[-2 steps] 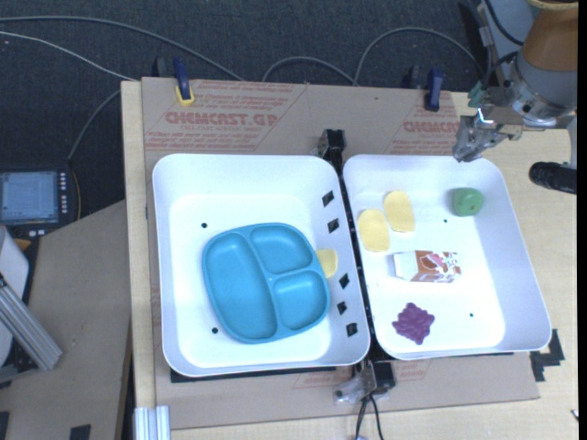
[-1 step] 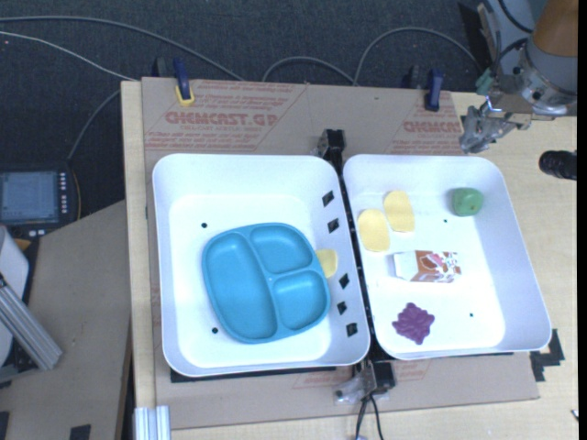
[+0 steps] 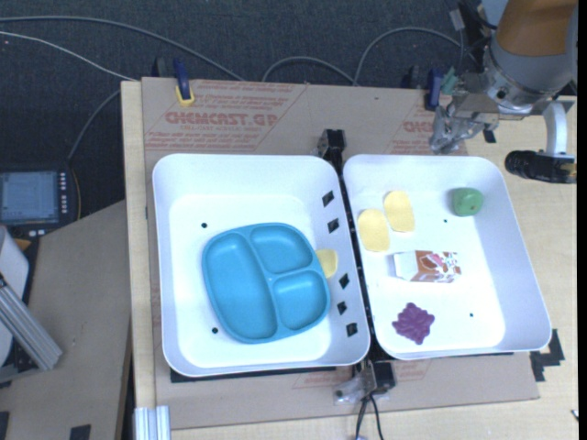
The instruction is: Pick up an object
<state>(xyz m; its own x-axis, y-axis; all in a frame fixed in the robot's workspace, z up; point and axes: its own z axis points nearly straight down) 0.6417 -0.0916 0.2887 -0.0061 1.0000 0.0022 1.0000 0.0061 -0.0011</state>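
Note:
The right bin (image 3: 514,273) holds a green round object (image 3: 467,202) at the back, two pale yellow pieces (image 3: 398,211) (image 3: 373,230), a white and brown packet (image 3: 426,266) and a purple grape bunch (image 3: 414,322). My gripper (image 3: 448,137) hangs over the bench just behind the right bin's back rim, up and left of the green object, and touches none of these things. In the left bin (image 3: 174,246) lies a blue divided plate (image 3: 266,280) with another small yellow piece (image 3: 327,262) at its right edge.
Black clips (image 3: 336,236) run down the seam between the two bins. A cardboard sheet (image 3: 229,113) lies under both bins. Cables and a blue clamp (image 3: 183,85) sit behind the bench, and a black fitting (image 3: 541,165) lies at the far right.

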